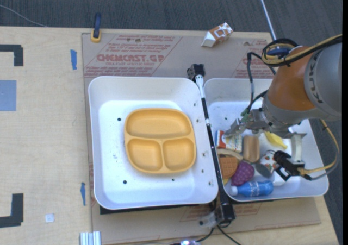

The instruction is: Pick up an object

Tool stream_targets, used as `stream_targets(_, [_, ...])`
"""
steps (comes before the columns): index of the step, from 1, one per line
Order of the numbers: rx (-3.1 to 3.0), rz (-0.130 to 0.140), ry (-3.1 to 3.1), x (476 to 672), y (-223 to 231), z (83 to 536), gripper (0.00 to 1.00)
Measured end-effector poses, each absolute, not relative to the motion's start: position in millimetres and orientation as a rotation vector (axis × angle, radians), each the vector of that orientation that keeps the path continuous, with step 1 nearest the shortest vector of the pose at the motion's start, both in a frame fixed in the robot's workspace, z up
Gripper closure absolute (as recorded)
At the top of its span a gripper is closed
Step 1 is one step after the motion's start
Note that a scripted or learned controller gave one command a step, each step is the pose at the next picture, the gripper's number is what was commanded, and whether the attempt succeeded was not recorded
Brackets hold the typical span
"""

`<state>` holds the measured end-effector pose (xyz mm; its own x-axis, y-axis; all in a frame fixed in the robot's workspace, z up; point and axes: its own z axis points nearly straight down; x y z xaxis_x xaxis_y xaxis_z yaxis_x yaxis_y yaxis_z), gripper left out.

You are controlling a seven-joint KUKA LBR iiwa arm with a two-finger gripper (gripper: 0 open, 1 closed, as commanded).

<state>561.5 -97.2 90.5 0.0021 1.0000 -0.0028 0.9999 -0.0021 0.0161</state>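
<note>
The grey-and-orange arm's pincer (251,130) hung low over the cluttered right-hand white bin (319,183), just above a tan cylinder (251,148); its opening could not be made out. Tightly packed neighbours risked a glancing, failed grasp.
</note>
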Motion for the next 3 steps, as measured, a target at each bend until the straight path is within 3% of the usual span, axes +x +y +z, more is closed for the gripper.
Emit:
stream_targets(1, [2.212, 0.018, 2.208, 538.6, -96.8, 90.7, 0.0])
stream_targets(2, [2.21, 0.019, 2.205, 485.7, -95.7, 90.6, 0.0])
stream_targets(3, [2.205, 0.021, 2.198, 487.6, -97.3, 102.2, 1.0])
